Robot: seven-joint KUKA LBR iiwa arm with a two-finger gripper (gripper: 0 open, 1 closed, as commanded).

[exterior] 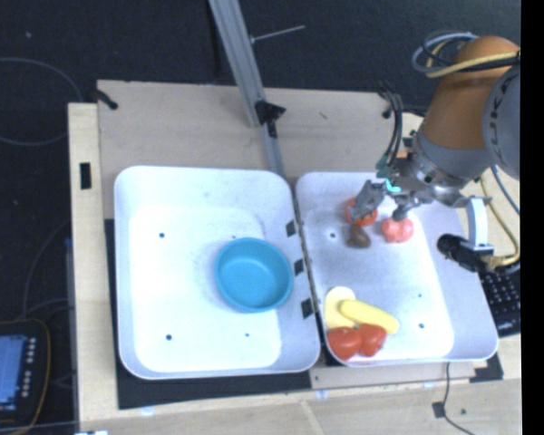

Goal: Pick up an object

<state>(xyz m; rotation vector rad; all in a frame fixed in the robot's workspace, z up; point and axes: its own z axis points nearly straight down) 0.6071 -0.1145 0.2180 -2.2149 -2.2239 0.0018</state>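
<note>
The arm's gripper [387, 206] hangs with fingers spread over the right bin [435, 333], a brown lump [359, 236] lying between two red toys just below (likely light, hard plastic, best pinched across its narrow middle).

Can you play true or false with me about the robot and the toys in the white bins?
1. The blue bowl sits in the left bin. True.
2. The yellow banana lies in the left bin. False: it lies in the right bin, near the front.
3. The gripper is over the right bin. True.
4. The red thing by the banana is green. False: it is red.
5. A small brown object lies below the gripper. True.
</note>
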